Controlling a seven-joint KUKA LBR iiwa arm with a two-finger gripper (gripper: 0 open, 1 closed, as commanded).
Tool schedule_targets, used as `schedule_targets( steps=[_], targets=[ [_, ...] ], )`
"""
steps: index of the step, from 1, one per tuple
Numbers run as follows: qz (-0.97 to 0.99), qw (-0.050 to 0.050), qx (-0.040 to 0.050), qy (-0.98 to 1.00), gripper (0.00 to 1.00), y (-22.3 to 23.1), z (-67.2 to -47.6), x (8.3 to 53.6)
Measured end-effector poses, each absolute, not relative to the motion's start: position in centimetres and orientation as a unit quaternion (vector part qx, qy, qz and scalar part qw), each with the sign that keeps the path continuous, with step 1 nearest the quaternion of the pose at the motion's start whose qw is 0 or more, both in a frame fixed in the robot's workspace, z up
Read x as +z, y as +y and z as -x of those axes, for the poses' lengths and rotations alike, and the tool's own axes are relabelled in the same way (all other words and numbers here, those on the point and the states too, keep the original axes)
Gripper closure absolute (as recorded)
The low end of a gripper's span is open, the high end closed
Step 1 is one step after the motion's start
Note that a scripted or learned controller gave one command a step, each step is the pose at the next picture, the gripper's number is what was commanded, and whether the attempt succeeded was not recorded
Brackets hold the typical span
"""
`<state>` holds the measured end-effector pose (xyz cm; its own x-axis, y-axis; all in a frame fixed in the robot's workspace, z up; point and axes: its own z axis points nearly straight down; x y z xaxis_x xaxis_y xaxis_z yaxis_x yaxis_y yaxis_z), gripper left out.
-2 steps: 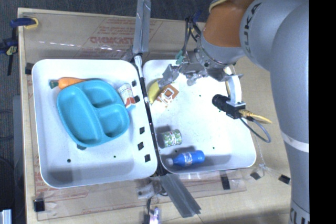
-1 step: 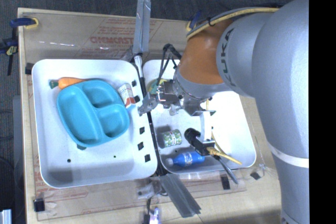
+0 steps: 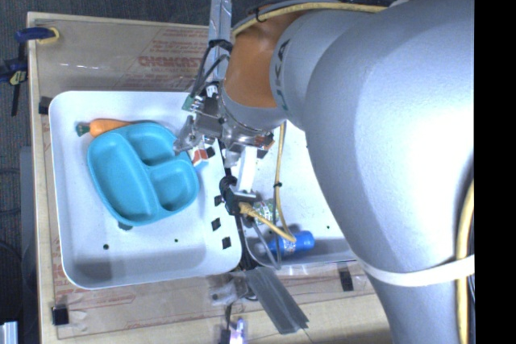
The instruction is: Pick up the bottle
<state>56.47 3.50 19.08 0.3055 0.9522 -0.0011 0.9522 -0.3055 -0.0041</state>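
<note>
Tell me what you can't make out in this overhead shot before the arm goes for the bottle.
- Bottle: only its blue end shows in the camera view; the arm covers the rest.
- Right bin: mostly hidden under the arm.
- Gripper: its fingers are lost among wrist hardware and cables.
- Orange item: partly behind the blue tray, too hidden to identify.

The bench (image 3: 105,44) bears two shallow white bins side by side. The left bin (image 3: 97,254) sits near its left edge. The right bin (image 3: 318,201) touches the first.
</note>
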Motion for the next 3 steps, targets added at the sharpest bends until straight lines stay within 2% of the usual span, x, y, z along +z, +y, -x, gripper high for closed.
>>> schedule_targets(
  steps=[1, 2, 3],
  targets=[
    [0.815, 0.002, 0.0024, -0.579, 0.00, 8.3, -59.4, 19.1],
    [0.831, 0.001, 0.0026, -0.557, 0.00, 7.1, -51.6, 19.1],
    [0.842, 0.001, 0.0016, -0.540, 0.00, 6.4, -59.5, 23.7]
  ],
)
